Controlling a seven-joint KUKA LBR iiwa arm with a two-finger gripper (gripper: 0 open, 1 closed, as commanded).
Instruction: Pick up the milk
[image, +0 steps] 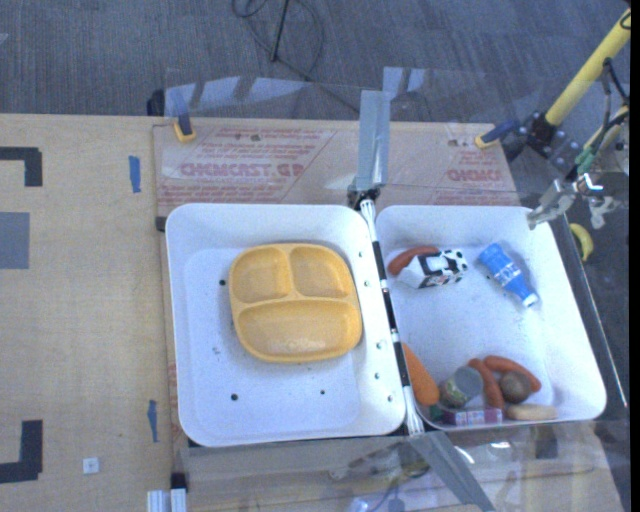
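Spanning most of the view, the tan bench (80, 300) carries two shallow white bins side by side; the left bin (200, 400) holds a yellow divided plate (296, 301) with three compartments, lying flat near the middle of the bin floor and apart from all four walls; the right bin (570, 330) holds the smaller things. Behind the bins lies a sheet of cardboard (250, 165) with red lettering, and a grey upright bar (372, 140) stands at the seam between the two bins. At the upper right corner, above the right bin's far corner, sits the gripper (575, 195) with a yellow strut (590, 70) slanting up behind it; whether its fingers are spread or pressed together cannot be told at this size, and nothing shows between them. The milk (441, 268), a small carton with black and white cow patches, lies on its side in the far left part of the right bin, touching a red sausage (410, 258) on its left. A blue bottle (507, 273) lies tilted to the right of the milk, well apart from it. Along the near wall are a carrot (420, 375), a round grey-green can (463, 385), two more sausages (500, 372), a brown potato-like lump (516, 385) and a pale stick (530, 411), clustered close together.
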